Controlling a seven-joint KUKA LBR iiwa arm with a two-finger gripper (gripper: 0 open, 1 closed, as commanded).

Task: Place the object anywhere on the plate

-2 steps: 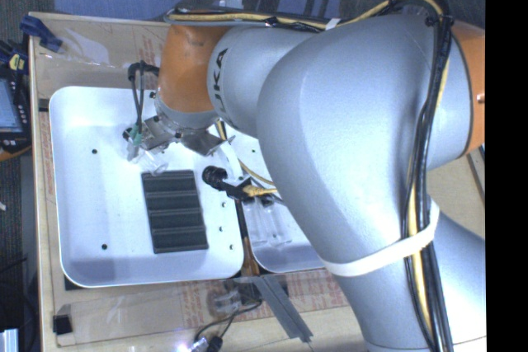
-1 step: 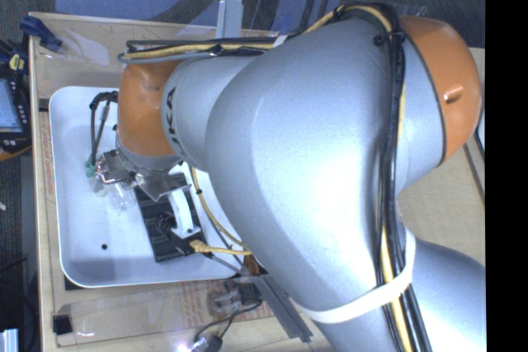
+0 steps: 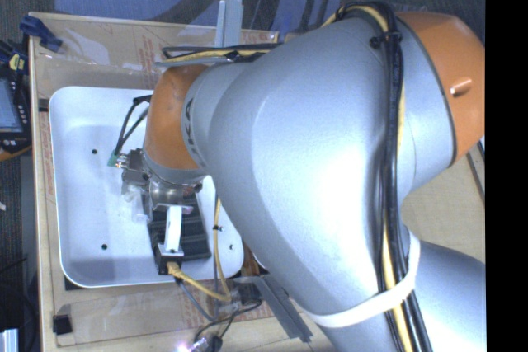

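Metal gripper [image 3: 132,171] sits low in the left bin [image 3: 74,202], about mid-bin and toward its right side, hanging off the orange band [image 3: 169,128] of the wrist. Clenched or released: cannot tell, since the wrist hides its working end from this angle. A small green bit [image 3: 113,159] is right at the gripper's left edge, touching it or just beside it. It may be the object or may be robot hardware, as it is too small to say, so a grasp is not confirmed. If it is the object, it looks tiny, bright green and light, with its shape unclear. The bin floor around it is bare white apart from two dark specks [image 3: 95,151], one left of the gripper and one nearer the near wall. These are likely marks or holes, not items. The grey arm [image 3: 330,161] covers everything to the right, so the plate is hidden and its place cannot be told. My judgement is that the task is at the pick stage at best, with no placement visible. Left to do: secure the object, lift, carry, set it on the plate. Wooden desk [image 3: 107,62] frames the bin on its far side.
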